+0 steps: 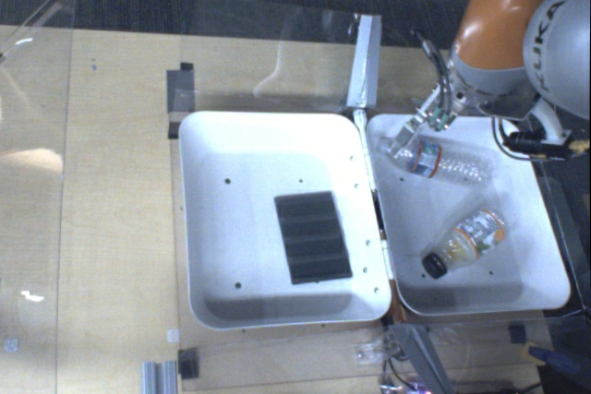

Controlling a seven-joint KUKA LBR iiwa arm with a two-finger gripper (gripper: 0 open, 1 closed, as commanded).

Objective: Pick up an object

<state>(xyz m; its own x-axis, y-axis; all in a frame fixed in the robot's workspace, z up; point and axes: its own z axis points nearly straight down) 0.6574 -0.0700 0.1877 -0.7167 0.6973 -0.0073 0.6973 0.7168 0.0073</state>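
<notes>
Two shallow white bins sit side by side on the wooden bench. The left white bin (208, 198) holds one thing: a flat, dark grey ribbed rectangular pad (313, 237), lying near the middle with open floor on every side of it. The right white bin (545, 277) holds two bottles. A clear plastic bottle with a blue-and-orange label (443, 163) lies on its side near the far left corner, close to the wall. A clear bottle with a black cap and yellow-green label (464, 243) lies tilted mid-bin, apart from the walls. The two-finger gripper (406, 141) is down at the far left corner, touching the first bottle's end; whether its fingers are spread or closed I cannot tell.
</notes>
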